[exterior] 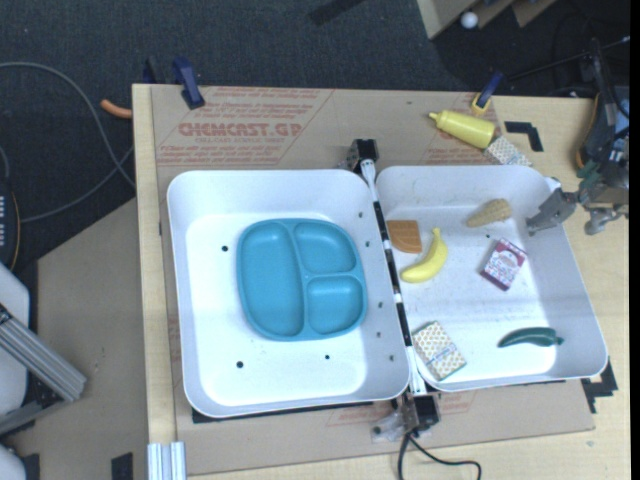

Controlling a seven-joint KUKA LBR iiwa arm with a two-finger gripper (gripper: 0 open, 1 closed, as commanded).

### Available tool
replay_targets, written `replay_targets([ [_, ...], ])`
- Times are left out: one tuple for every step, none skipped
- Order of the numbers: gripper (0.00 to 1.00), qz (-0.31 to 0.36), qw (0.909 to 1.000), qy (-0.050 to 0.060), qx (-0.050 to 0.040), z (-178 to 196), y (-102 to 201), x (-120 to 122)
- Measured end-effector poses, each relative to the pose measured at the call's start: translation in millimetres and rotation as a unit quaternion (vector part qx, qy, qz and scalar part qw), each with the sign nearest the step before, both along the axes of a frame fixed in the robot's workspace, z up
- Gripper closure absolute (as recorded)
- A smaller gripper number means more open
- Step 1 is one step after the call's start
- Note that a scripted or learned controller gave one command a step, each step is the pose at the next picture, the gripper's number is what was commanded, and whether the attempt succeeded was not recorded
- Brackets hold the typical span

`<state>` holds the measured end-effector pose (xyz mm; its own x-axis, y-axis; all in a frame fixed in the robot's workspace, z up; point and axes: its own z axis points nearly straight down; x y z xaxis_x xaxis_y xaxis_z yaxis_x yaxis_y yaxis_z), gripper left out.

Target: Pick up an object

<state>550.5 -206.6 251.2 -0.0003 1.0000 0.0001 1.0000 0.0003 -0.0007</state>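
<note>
Six candidates, right bin [570, 268]: you have a tan cone-shaped piece [490, 211], an orange-brown square [404, 235], a banana [427, 258], a purple packet [503, 264], a green pepper [530, 338] and a patterned box [438, 349], all lying loose on the white floor.
Gripper [572, 216]: it sits at the bin's far right rim, above the upper corner. Its fingers [545, 213] look spread apart with nothing between them.
Nearest target: the tan cone-shaped piece lies just to the gripper's left, with the purple packet a little below it. Both are apart from their neighbours.
Risk, rim strike: the gripper is right over the bin wall, so a straight descent from here could land a finger on the rim rather than the floor.
Risk, flat items: the packet and the orange-brown square lie low, and the fingers may close over them and come up empty.
Risk, crowding: the banana is touching or nearly touching the orange-brown square beside the centre divider [385, 258], so a grab there could nudge both.
Risk, corner: the patterned box lies against the lower left wall, leaving little space for one finger.
Open room: the middle of the right bin's floor, between packet, banana and pepper, is your widest clear stretch.
Left bin [200, 318]: it holds a blue divided plate [300, 276], too broad for an easy pinch.
Tabletop [300, 128]: a yellow bottle [463, 126] lies outside the bins, near the upper rim.
</note>
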Motion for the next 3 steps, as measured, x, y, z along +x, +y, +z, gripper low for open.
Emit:
replay_targets([
  [0.00,0.001,1.0000,0.001,0.0008,-120.7,8.7,32.9],
  [0.00,-0.001,1.0000,-0.006,-0.0034,-161.8,22.5,16.1],
  [1.00,-0.001,0.9999,-0.009,-0.0048,-149.9,21.5,17.9],
])
